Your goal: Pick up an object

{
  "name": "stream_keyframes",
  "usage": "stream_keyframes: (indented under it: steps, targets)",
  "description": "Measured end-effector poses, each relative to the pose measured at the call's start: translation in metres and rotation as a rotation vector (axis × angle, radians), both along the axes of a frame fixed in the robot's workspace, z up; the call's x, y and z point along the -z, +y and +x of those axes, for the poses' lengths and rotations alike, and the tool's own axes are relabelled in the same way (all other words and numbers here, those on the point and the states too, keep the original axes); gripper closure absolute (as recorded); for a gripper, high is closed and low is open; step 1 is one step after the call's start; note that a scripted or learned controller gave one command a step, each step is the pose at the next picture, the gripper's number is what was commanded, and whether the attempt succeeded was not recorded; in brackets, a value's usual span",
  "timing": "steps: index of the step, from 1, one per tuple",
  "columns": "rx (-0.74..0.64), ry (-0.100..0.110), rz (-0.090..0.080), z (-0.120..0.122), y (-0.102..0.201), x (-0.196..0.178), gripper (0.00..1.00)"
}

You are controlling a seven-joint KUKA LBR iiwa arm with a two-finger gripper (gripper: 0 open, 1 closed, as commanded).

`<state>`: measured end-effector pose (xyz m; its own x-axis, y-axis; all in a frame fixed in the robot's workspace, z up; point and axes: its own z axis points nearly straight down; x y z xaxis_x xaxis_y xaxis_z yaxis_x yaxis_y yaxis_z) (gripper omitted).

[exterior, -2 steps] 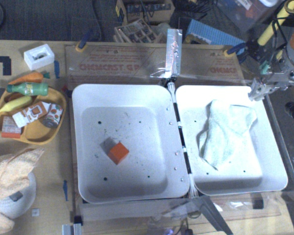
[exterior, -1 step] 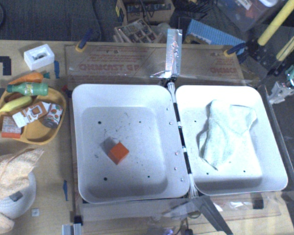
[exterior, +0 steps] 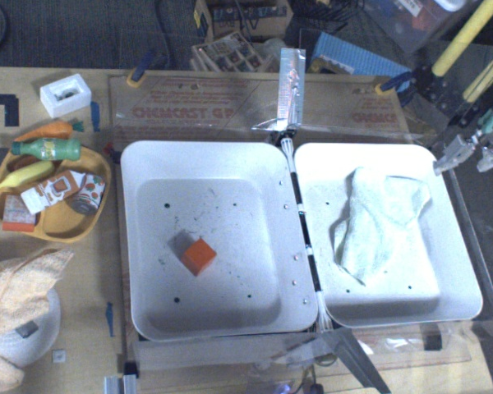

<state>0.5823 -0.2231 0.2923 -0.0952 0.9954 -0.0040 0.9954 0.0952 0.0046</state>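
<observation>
1. While the pincer (exterior: 445, 162) hangs at the far right corner of the right bin (exterior: 464, 298), just above its rim, nothing is seen between its tips. The part is small and blurred, so I cannot tell if it is apart or together.
2. Just to the left of the pincer and a little nearer to the camera lies a white cloth (exterior: 378, 220). It is soft and crumpled, with a towel-like nap, and it is folded into an uneven long shape on the floor of the right bin.
3. Well apart from the pincer, far to its left and nearer to the camera, an orange cube (exterior: 200, 257) sits on the floor of the left bin (exterior: 135, 171). It has flat faces and sharp edges, it looks hard and matt, and it is turned cornerwise. A dark grey patch touches its far left side; I cannot tell if this is a shadow or a thing.
4. Both bins are shallow, white and smooth, with rounded corners. They stand side by side and meet in a seam. The floor of the left one has small dark specks.
5. The bench is of pale wood. Behind the bins, to the left of the pincer, lies a clear plastic sheet (exterior: 205, 109) with faded red letters.
6. Far to the left of the pincer, beyond the left bin, a round wooden bowl (exterior: 66, 228) holds a green bottle (exterior: 48, 148) and a yellow banana (exterior: 20, 173). Nearer to the camera lies a beige fluffy cloth (exterior: 20, 290).
7. Above the pincer a yellow bar (exterior: 475, 19) runs at a slant over a dark floor.
</observation>
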Motion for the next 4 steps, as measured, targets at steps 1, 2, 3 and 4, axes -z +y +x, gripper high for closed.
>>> stream_keyframes:
  steps: [1, 2, 3, 4]
  targets:
    - [0.061, 0.006, 0.004, 0.045, 0.058, 0.095, 0.0]
    - [-0.107, 0.006, 0.004, 0.01, 0.116, 0.165, 0.0]
    - [-0.145, -0.011, -0.002, -0.033, 0.123, 0.201, 0.0]
    - [-0.193, 0.003, 0.003, -0.038, 0.135, 0.107, 0.0]
